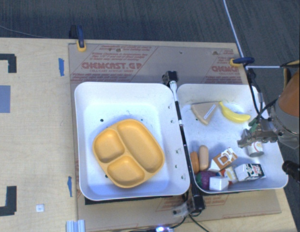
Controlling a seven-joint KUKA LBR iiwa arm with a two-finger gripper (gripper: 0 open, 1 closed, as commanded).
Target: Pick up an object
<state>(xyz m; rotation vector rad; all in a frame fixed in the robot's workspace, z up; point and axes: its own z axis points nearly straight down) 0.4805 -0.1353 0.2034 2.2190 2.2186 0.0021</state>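
While I watch from the overhead camera, two white bins sit side by side on the bench. In the left bin point(87, 105) lies a yellow three-compartment plate point(128, 152), tilted toward 7 o'clock of the bin's middle, its compartments bare. The right bin point(188, 95) holds the pickable clutter: a tan wedge-shaped piece point(204, 112) at about 11 o'clock of the bin, a yellow banana point(233, 112) just beside it toward 12 o'clock, a hot dog point(199, 159) near the left wall at 8 o'clock, a small orange and white carton point(225, 159) close to the middle, a white carton with dark print point(247, 171) at 5 o'clock, and a purple and white item point(211, 180) at 6 o'clock against the near wall.

Both bins rest on a cardboard sheet point(116, 62) printed with red lettering, clipped at its far corners, over a pale wooden bench point(34, 144) marked with blue tape and black squares. Dark grey carpet point(140, 8) runs beyond the bench.

I see the arm point(290, 105) reaching in from 3 o'clock, its orange band at the frame edge. The gripper point(254, 141) hangs low over the right bin's 3 o'clock side, with a small whitish cylinder point(256, 149) right at its tip. I cannot tell how the claw is set, nor whether it grips that cylinder.
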